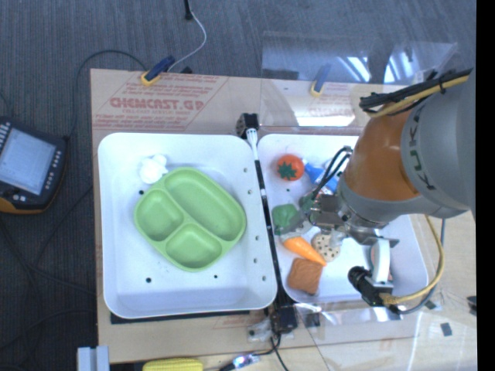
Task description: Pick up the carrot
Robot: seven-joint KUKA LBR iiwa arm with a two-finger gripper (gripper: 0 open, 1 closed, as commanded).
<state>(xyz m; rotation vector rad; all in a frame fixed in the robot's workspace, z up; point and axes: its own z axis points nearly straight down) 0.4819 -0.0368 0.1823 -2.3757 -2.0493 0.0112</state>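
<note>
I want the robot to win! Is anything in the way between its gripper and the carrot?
Nothing visible. The carrot lies bare in the right bin, the gripper just beside it. A green toy and a brown block crowd its sides.

fixed overhead camera, slanted down over both bins (108,207)

Carrot (302,247): small, orange, tapered, toy-like w/ smooth surface. Lies flat on floor of right bin (410,273), in its left-near part, not far from the wall shared w/ left bin. Long axis runs roughly left-right w/ slight slant: narrow tip points left, a bit farther from camera; thicker end points right and nearer. Thick end sits just beside or touching a round speckled cookie-like piece (328,246); can't tell which. Green veg piece (285,217) lies just on its far side, orange-brown block (306,276) just on its near side. Not lifted; rests on bin floor.
</note>
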